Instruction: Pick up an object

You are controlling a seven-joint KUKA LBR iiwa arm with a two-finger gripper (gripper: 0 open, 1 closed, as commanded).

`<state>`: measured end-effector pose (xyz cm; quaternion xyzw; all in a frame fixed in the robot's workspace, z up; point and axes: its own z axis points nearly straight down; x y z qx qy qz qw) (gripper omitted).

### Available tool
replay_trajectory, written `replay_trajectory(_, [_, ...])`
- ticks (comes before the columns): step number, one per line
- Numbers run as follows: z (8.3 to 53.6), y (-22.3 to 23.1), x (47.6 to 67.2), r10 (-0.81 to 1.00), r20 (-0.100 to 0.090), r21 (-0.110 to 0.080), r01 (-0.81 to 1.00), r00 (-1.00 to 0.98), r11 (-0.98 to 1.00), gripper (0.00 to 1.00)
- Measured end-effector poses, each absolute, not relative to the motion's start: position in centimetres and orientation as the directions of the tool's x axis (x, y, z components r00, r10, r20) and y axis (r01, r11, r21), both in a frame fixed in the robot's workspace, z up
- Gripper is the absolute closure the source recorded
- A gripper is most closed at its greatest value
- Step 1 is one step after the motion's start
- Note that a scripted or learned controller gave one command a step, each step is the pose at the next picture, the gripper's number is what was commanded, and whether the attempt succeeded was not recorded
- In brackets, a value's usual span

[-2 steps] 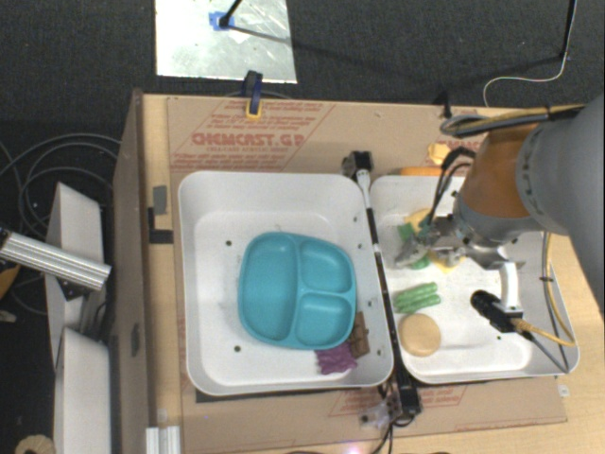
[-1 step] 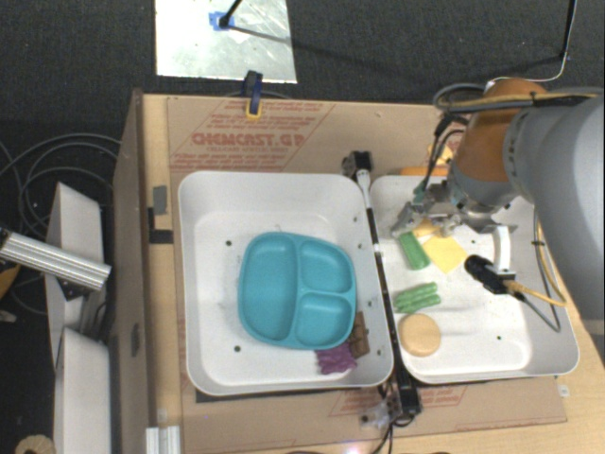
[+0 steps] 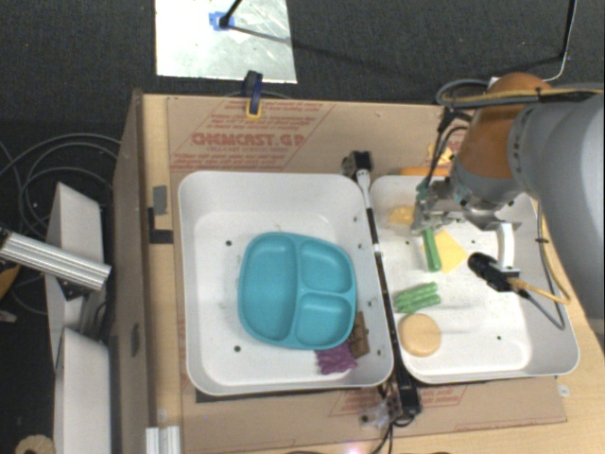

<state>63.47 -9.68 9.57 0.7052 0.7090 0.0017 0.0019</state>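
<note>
Your gripper [image 3: 427,218] hangs low over the far left of the right bin [image 3: 529,353], its tip just above the upright green stick [image 3: 431,251] beside the yellow wedge [image 3: 450,252]. I cannot tell its state from here. Centre it over the stick (a second green piece [image 3: 416,298] and a tan disc [image 3: 421,334] lie nearer), and descend straight so the wedge isn't nudged.

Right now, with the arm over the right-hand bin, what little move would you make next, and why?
Probably a short, straight descent. The gripper hangs over the back of the right bin, just above an upright green stick beside a yellow piece. I cannot see anything held, so lowering onto the green stick seems the nearest chance at a pick.
</note>
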Motion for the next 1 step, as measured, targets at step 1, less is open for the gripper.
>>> replay_trajectory(1, [18.91, -5.87, 58.32, 1.000, 0.002, 0.003, 1.000, -0.007, 0.007, 1.00])
